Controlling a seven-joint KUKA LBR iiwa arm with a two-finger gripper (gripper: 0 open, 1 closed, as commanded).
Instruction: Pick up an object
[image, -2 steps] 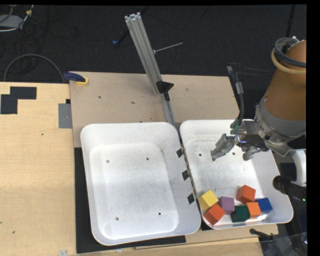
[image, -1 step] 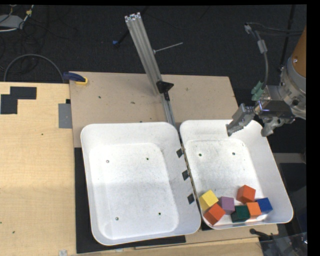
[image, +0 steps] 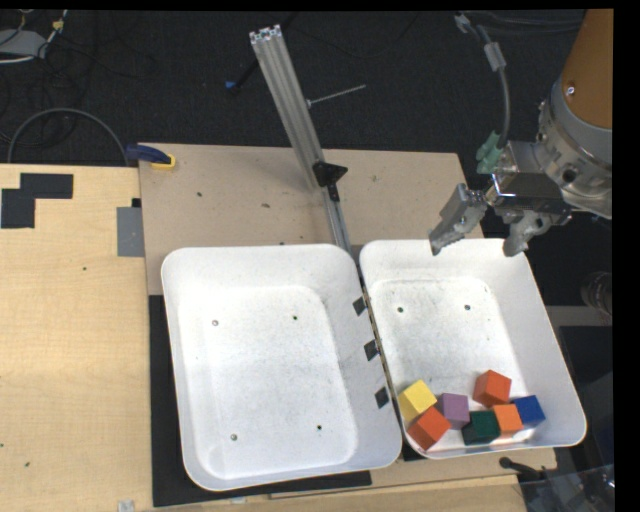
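Several small coloured blocks lie bunched in the near corner of the right bin (image: 520, 300): a yellow block (image: 418, 397), a red-orange block (image: 430, 427), a purple block (image: 455, 408), a green block (image: 481, 427), an orange block (image: 507, 417), a blue block (image: 529, 410) and a red block (image: 492, 386). My gripper (image: 478, 235) hangs above the far edge of the right bin, well away from the blocks. Its two fingers are spread apart with nothing between them.
The left bin (image: 190, 290) sits beside the right one, with black clips along their shared edge. An aluminium rail (image: 295, 110) slants up from between the bins toward the back. A tan board lies behind the bins, and a wooden bench surface extends left.
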